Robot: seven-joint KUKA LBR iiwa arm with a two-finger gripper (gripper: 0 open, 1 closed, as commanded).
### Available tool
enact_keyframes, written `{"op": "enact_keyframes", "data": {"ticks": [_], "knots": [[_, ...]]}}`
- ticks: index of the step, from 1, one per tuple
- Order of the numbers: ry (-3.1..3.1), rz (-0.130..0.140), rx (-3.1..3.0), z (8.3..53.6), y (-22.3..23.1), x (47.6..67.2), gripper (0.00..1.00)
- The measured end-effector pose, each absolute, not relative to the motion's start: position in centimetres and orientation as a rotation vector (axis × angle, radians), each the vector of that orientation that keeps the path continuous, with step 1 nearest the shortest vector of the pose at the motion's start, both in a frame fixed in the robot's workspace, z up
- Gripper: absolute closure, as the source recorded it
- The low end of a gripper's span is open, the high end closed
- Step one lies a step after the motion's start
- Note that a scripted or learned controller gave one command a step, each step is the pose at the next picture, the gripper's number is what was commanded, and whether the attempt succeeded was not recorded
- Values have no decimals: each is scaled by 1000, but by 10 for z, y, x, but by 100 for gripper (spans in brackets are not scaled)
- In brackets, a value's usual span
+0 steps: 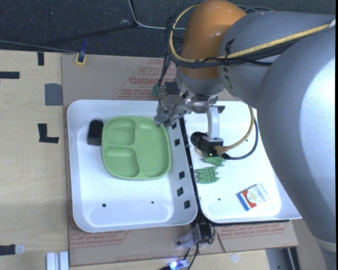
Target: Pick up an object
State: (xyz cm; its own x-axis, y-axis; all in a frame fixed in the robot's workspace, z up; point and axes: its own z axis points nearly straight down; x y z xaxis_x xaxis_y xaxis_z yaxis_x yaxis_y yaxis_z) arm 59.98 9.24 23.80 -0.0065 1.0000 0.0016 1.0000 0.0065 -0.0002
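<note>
Hand — low over left bin, at green divided plate's upper right rim; finger state cannot be told. Black block beside plate's left edge. Right bin — green pods, small card.

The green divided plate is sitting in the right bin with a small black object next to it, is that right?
Not quite. The camera view shows the green divided plate in the left bin, not the right one. The small black object does lie next to it, at the plate's left edge.
</note>
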Motion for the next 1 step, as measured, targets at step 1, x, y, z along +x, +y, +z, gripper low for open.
{"op": "enact_keyframes", "data": {"ticks": [1], "knots": [[-2224, 3, -2218, 238, 89, 599, 0]]}}
